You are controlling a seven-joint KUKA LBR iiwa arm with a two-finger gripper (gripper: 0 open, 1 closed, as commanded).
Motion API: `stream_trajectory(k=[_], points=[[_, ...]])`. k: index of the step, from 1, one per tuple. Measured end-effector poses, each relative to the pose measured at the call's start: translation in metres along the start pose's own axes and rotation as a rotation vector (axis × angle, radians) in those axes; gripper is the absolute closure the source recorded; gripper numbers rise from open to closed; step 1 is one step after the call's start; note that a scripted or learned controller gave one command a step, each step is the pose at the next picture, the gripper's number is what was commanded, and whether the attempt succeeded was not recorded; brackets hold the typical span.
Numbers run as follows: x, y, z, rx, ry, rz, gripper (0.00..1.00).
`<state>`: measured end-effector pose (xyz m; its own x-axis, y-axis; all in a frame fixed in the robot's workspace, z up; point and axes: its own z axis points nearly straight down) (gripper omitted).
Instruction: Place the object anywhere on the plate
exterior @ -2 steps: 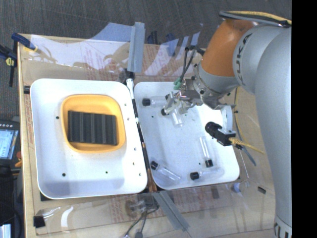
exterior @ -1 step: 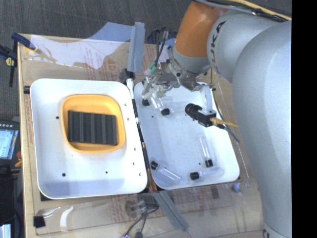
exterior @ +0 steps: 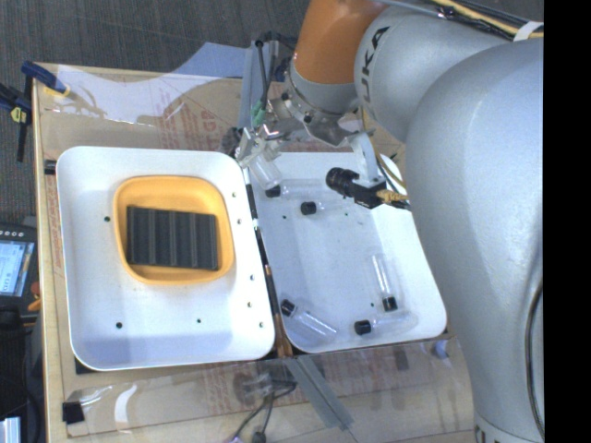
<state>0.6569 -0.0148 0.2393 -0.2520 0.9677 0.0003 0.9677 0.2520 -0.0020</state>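
The arm reached in from the right, its gripper (exterior: 263,146) low over the far left corner of the right bin (exterior: 343,247); whether the fingers were wide or narrow could not be told. Several clear vials with black caps (exterior: 384,284) lay scattered in that bin. The yellow plate (exterior: 172,229) with a dark ribbed centre sat in the left bin (exterior: 83,284) on the table (exterior: 185,109).
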Motion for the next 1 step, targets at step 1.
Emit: stream_trajectory(k=[1], points=[[0.0005,0.0002,-0.0002,0.0,0.0,-0.001,0.0]])
